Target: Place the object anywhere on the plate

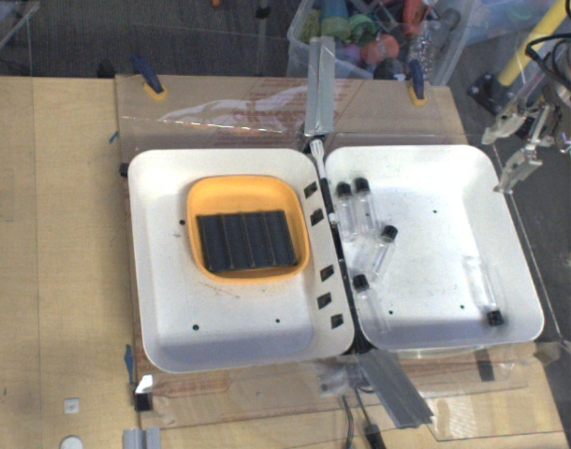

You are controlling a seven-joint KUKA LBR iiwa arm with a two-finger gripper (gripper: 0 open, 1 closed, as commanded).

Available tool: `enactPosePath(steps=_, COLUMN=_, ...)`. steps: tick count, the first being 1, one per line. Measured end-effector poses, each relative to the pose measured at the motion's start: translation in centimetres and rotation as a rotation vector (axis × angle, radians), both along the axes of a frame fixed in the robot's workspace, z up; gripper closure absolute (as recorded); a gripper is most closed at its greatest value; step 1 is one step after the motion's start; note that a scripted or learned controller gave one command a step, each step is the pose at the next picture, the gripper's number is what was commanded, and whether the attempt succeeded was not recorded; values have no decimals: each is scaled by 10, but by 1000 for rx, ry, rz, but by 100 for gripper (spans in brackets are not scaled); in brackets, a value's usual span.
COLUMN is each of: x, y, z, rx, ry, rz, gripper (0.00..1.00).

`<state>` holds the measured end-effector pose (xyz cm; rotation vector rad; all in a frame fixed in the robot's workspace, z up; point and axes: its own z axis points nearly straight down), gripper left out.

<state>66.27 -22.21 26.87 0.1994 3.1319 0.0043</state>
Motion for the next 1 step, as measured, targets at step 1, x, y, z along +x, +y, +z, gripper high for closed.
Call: enactPosePath(steps=1, x=2, y=1, z=-7, rx=-1, ry=1, rz=47, gripper=0)
